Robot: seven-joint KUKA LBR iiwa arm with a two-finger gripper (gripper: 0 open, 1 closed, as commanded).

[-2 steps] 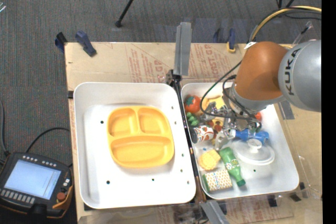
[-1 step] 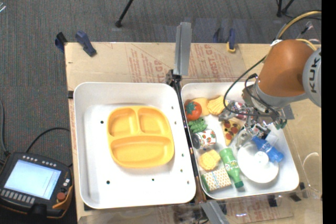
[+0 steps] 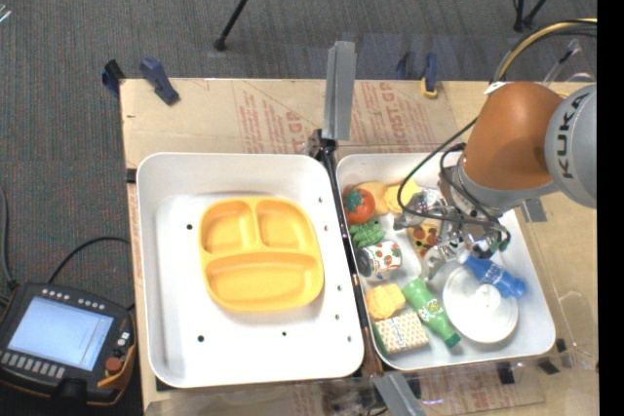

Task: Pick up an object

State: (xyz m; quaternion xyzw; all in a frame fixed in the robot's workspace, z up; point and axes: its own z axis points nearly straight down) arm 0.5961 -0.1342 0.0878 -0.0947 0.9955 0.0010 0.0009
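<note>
At the far left, on the grey carpet floor beside my table, lies a black teach pendant with a pale lit screen [image 3: 60, 338]. On the cardboard-topped table [image 3: 234, 107] the left shallow white bin [image 3: 156, 209] holds a yellow plastic plate with three compartments [image 3: 261, 253], lying flat near its middle. A grey upright post [image 3: 339, 93] stands at the back where the two bins meet. The right shallow white bin [image 3: 541, 307] is crowded. Along its left side, from back to front, I see a red toy tomato with a green top [image 3: 359, 203], a green leafy toy piece [image 3: 368, 232] just in front of it, a small white can with a red and green printed label [image 3: 381, 259], a yellow waffle-patterned toy piece [image 3: 384, 300] and a pale checked cracker-like block [image 3: 402, 333]. A green toy bottle [image 3: 431, 310] lies tilted between these and a round white plate [image 3: 481, 312] at the front right of the bin. A blue toy bottle [image 3: 494, 276] lies on the plate's back rim. My gripper [image 3: 450, 237] hangs low over the middle of this bin, right among the clutter, with a yellow toy piece [image 3: 398, 199] just to its left, a pizza-slice toy with red dots [image 3: 425, 236] close under it and the blue bottle just to its right. Cables and my orange wrist band [image 3: 512, 136] hide much of it, so I cannot tell how far it is open or whether it has anything.
</note>
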